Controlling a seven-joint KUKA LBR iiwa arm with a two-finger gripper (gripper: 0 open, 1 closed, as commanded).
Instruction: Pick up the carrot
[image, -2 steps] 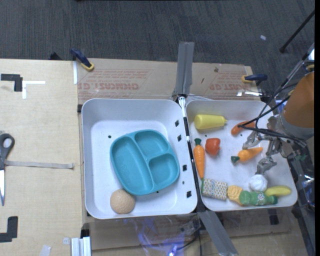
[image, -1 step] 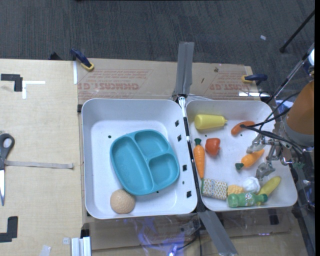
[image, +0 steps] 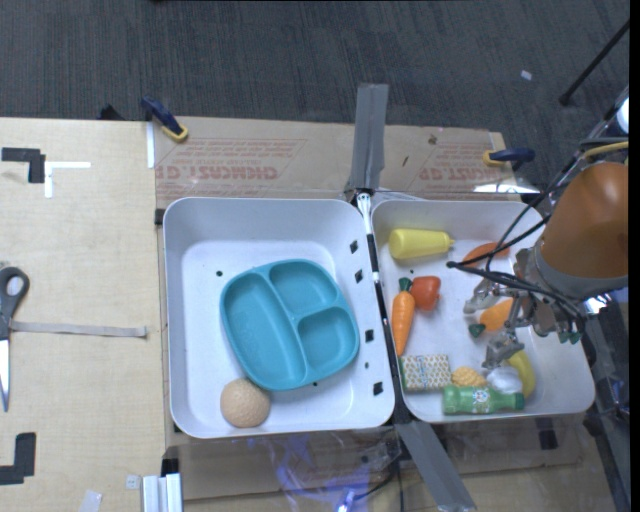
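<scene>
Two white bins side by side on bench. Left bin (image: 180, 330): blue divided plate (image: 288, 322) lying at an angle, tan ball (image: 244, 403) at its lower left corner. Right bin (image: 570, 390) pretty cluttered: carrot (image: 402, 316) near left wall, green top up, red thing (image: 426, 291) touching it. Yellow corn-ish piece (image: 420, 243) above. Patterned block (image: 426, 371) below carrot, green bottle (image: 482, 401) lying along bottom edge. Gripper (image: 502, 340) hovering over right part of bin, well apart from carrot, orange bit right beside it. Scissors (image: 8, 320) far left on bench.
</scene>
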